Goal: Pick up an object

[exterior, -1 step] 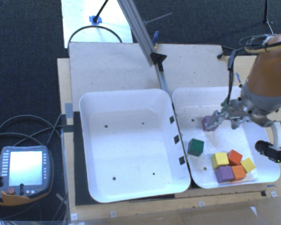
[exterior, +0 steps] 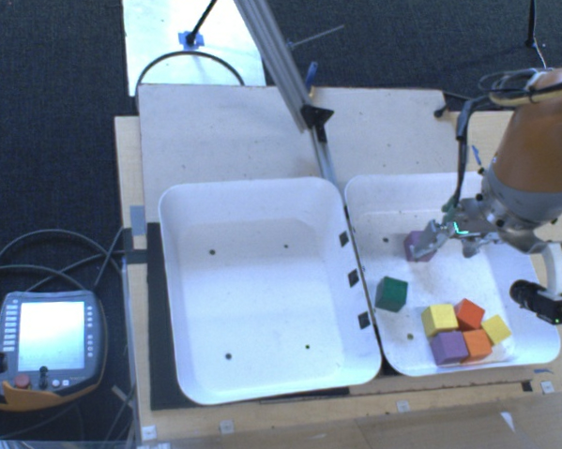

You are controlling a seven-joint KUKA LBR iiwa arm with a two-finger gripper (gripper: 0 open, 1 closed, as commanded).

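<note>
Nearest us in the right bin [exterior: 527, 351] sit the clustered blocks [exterior: 463, 331], pushed together and awkward to grasp, then a lone green cube [exterior: 391, 294], and farther back our gripper [exterior: 435, 240] seems closed around the purple block [exterior: 416, 246], probably chosen because it lay apart.

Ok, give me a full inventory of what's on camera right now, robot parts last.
bins: 2, white, side by side on the bench
green block: 1, right bin, near its left wall
purple block: 1, right bin, at the gripper's tip
block cluster: 2 yellow, 2 orange, 1 purple, right bin's near corner
teach pendant: 1, grey and orange, left of the bench
gripper: 1, over the right bin beside the purple block
arm: 1, orange and grey, from the right
</note>
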